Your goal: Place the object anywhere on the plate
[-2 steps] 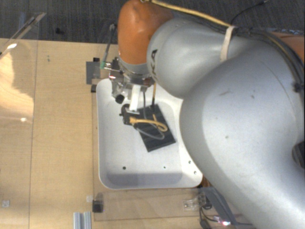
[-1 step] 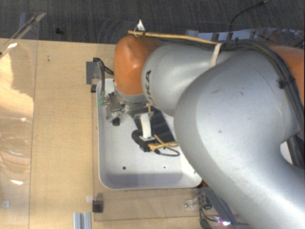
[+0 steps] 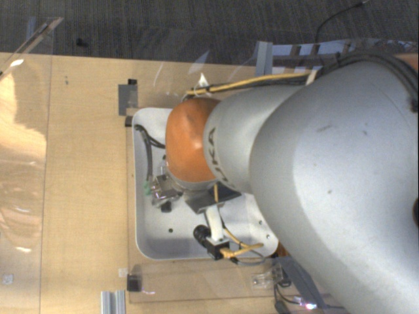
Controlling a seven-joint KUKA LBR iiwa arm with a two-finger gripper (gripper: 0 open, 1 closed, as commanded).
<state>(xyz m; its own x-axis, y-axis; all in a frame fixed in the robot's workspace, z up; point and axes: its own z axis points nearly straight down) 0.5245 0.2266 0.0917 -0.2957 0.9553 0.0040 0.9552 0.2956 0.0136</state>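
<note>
Holding the gripper (image 3: pixel 159 192) low inside the white bin (image 3: pixel 140 237), close to its left wall and tucked just under the orange band (image 3: pixel 186 142) of the wrist. Not managing to tell its opening, or any hold on a thing, being blocked by shadow and by the wrist above.

Starting at the left edge of the bench (image 3: pixel 85 241): finding bare wood under a clear sheet (image 3: pixel 26 175). Then coming to a small dark bracket (image 3: pixel 131 97) by the bin's far left corner and a second bracket (image 3: pixel 134 282) by its near left corner.

Moving on into the bin: noticing a dark cable (image 3: pixel 145 139) curving down along the left wall and a speck of green (image 3: pixel 145 188) touching the gripper's left side. Also noticing a small dark thing (image 3: pixel 165 206) lying on the bin floor just beside the gripper, toward the near edge. Not daring to call either one the object rather than part of the tool.

Passing to the right: meeting the big grey arm (image 3: pixel 314 175), covering the bin's right half and everything beyond it toward the bench's right edge. Guessing at the plate, and perhaps the object, lying somewhere under that bulk, without claiming it.

Judging progress: finding no proof of anything set on a plate. So treating the placing as not yet done, and quite possibly the pick-up as well.
</note>
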